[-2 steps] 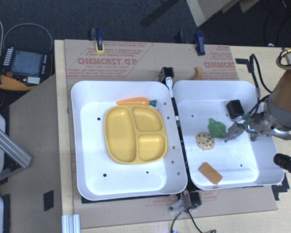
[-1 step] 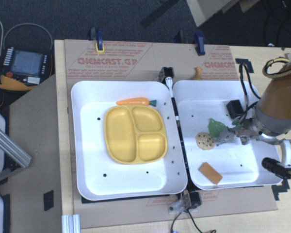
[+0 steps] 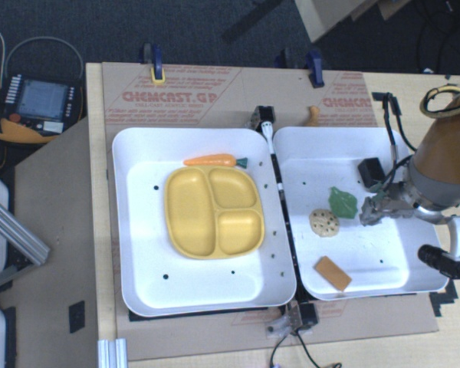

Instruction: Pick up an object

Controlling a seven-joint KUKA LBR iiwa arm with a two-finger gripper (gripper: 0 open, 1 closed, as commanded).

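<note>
Camera view: arm [image 3: 445, 156] reaches in low; fingers [image 3: 366, 212] beside green object [image 3: 342, 202], state unclear.

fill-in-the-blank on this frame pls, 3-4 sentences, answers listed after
1. The yellow divided plate sits in the ____ bin.
2. The carrot lies just beyond the plate's far edge and is coloured ____.
3. The cookie, the green leafy toy and the brown cracker lie in the ____ bin.
4. The gripper hovers beside the ____ toy.

Answers: left; orange; right; green leafy
</note>
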